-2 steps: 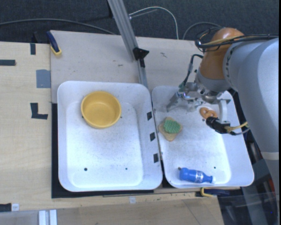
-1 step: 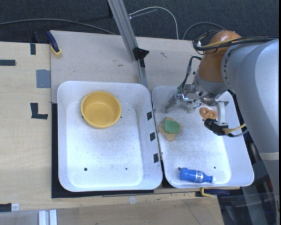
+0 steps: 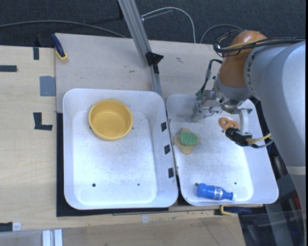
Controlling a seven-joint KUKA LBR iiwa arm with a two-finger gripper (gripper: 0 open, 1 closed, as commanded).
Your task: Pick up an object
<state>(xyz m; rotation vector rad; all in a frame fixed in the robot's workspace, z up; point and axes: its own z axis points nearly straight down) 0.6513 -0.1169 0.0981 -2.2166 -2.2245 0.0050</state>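
Beside metal tool (image 3: 199,114), flat green-topped sponge (image 3: 187,140), round yellow bowl (image 3: 111,119)

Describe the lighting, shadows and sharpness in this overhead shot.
Camera view: even, soft light, no harsh glare on the two white bins; the round yellow plastic bowl casts a faint shadow; the small blue bottle and green-topped sponge read clearly; the grey arm's gripper looks slightly soft.

Yellow bowl (image 3: 111,119) upright in left bin; green-topped sponge (image 3: 187,140), blue bottle (image 3: 213,192) lying in right bin.
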